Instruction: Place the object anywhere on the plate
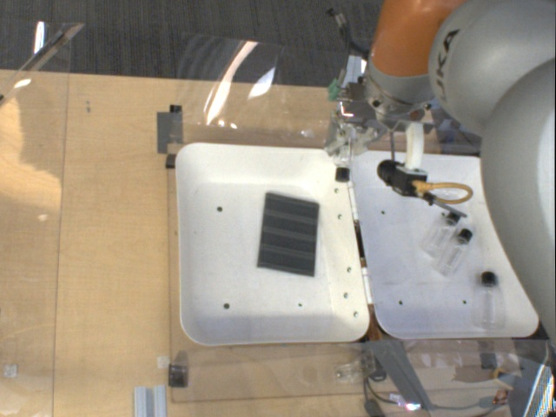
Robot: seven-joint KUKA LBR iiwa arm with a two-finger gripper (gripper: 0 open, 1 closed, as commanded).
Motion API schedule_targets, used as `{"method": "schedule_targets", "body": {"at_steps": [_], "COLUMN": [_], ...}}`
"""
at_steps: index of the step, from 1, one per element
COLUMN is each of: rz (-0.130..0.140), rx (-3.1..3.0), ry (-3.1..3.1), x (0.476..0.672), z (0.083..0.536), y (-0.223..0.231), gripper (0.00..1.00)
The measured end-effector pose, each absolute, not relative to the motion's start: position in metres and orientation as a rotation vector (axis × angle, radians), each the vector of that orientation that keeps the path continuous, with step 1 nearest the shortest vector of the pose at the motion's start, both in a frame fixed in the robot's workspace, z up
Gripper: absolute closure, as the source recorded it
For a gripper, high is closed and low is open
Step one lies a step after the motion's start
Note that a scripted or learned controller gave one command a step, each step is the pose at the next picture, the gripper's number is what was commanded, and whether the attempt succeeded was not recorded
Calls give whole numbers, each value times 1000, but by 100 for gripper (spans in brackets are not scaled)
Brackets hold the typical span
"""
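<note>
Gripper (344,148) hangs over the far end of the seam between the 2 white bins, right by the far right corner of the left bin (200,259). Honestly can't tell from this angle whether it's clenched or released. The plate (289,233), a dark grey ribbed slab, lies flat in the middle of the left bin. Its long axis runs near-to-far, with the far end leaning a bit right. Over in the right bin (391,307) lie 2 small see-through pieces with black caps. The clear object (446,248) lies on a slant, cap end pointing up-right. The second clear object (490,304) sits nearer the right rim, long axis roughly near-to-far, cap at the far end. Both are well apart from the plate.
</note>
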State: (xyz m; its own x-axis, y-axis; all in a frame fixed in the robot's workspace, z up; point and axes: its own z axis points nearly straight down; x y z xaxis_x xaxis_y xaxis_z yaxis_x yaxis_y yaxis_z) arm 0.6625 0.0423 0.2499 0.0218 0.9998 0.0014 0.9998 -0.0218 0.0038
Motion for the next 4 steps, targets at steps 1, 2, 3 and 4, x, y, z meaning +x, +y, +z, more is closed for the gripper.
{"method": "schedule_targets", "body": {"at_steps": [1,2,3,4], "rz": [4,-1,3,9], "rx": [2638,2814,2701,2559], "ry": [1704,1399,1608,1821], "x": [669,668,603,669], "z": [246,149,97,198], "y": [91,150,201,216], "gripper": [100,100,100,100]}}
